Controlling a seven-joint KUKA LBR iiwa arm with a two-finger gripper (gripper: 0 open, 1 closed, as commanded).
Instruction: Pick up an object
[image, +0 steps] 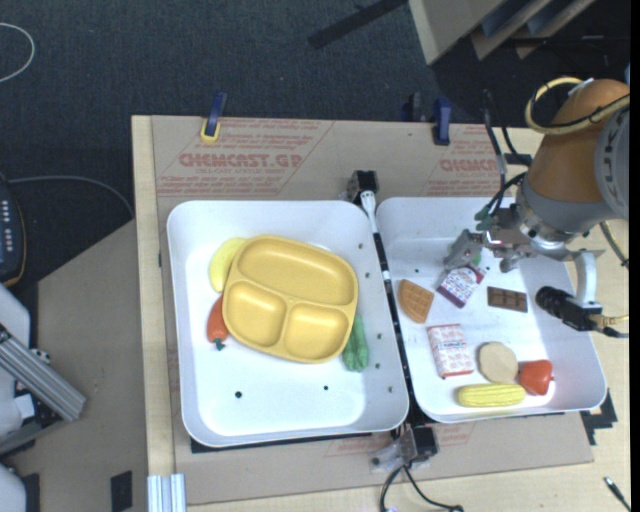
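One purple packet (459, 286) just below gripper (484, 248)

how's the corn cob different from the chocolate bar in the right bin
The corn cob is yellow, rounded and long; the chocolate bar is dark brown, flat and rectangular. The corn lies at the bin's near edge, the chocolate farther back, closer to the pincer. Both lie loose on the right bin.

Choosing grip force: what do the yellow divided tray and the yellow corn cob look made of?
The yellow divided tray looks like moulded plastic: smooth, faintly shiny, uniform colour. The yellow corn cob is probably toy plastic or rubber: evenly coloured, slightly glossy; hardness unclear.
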